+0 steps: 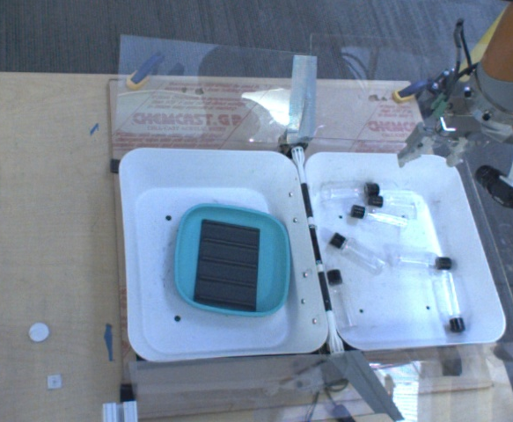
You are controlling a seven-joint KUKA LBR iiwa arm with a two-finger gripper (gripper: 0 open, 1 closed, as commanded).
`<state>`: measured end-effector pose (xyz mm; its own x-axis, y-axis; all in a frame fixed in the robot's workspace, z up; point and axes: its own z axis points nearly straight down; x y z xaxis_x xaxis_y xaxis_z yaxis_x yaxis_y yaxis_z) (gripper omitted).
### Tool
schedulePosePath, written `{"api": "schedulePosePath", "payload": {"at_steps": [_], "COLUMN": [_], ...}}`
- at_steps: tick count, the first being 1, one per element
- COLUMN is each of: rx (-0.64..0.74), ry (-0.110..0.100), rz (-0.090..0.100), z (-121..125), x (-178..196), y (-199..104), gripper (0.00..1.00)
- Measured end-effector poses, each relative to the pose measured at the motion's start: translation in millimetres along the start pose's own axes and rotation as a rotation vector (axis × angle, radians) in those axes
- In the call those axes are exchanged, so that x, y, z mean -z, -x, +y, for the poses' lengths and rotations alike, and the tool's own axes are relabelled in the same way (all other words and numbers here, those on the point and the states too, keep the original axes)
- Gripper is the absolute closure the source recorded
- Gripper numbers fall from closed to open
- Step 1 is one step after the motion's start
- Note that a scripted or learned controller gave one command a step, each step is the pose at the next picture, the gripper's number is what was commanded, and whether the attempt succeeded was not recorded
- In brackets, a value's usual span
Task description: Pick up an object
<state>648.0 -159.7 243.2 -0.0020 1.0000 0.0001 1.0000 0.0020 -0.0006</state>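
Note:
Several clear plastic vials with black caps lie scattered in the right bin [480, 236]: one near the middle [355, 253], a pair at the top [370, 196], one at the right [419, 260] and one upright along the right side [450, 301]. My gripper [432, 148] hangs above the bin's upper right corner, well apart from the vials. Its two fingers are spread with nothing between them. The left bin [142, 236] holds a teal square dish [186, 262] with a dark ribbed block [230, 265] lying in it.
A clear acrylic sheet [203, 112] with red lettering lies behind both bins, held by clamps [142, 73]. A metal divider [304, 104] stands at the back between the bins. The wooden bench [36, 236] stretches left, with a small white disc [39, 331] on it.

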Motion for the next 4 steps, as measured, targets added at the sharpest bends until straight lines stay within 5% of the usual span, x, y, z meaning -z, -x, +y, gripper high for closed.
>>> {"api": "schedulePosePath", "payload": {"at_steps": [1, 3, 4], "rx": [0.017, 0.098, 0.095], "ry": [0.001, 0.035, 0.045], "rz": [0.0, -0.006, -0.016], "z": [15, -15, -13], "x": [-113, -139, -126], "y": [-46, -9, -6], "gripper": [0.0, 0.0, 1.0]}}
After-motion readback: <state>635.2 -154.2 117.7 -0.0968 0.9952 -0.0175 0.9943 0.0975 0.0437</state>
